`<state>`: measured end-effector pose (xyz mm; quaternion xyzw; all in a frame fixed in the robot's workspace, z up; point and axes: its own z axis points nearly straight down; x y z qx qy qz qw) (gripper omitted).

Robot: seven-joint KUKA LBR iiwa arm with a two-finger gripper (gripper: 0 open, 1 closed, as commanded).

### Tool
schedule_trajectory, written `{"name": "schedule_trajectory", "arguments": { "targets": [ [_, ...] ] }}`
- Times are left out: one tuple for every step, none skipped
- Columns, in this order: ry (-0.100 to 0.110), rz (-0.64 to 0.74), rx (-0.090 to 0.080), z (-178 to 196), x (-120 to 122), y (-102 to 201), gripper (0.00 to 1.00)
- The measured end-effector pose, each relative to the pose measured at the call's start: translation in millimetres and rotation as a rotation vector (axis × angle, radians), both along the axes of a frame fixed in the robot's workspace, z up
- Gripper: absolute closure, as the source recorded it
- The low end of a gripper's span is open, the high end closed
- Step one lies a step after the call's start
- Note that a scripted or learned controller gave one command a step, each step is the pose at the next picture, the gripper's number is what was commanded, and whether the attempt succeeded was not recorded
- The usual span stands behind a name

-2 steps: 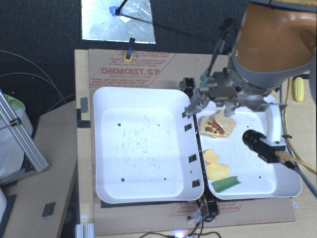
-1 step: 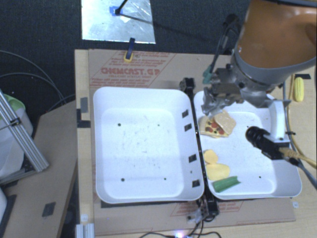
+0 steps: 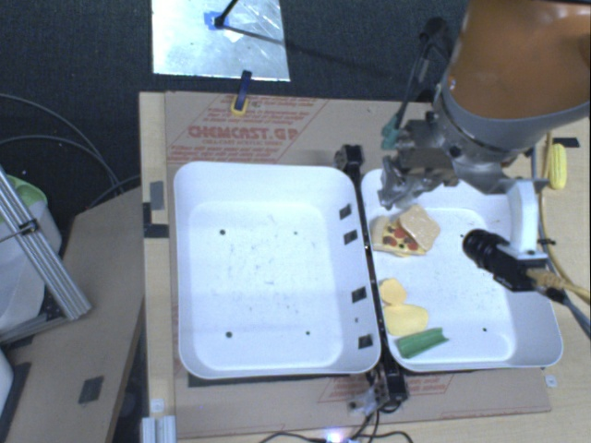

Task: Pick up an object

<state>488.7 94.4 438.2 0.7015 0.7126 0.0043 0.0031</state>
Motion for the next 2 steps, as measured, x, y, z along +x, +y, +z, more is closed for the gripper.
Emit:
{"name": "schedule_trajectory", "arguments": {
  "targets": [
    [-0.003, 0.005, 0.000, 11, 1, 0, 1.00],
    [-0.006, 0.010, 0.000, 22, 2, 0, 1.00]
  ]
}}
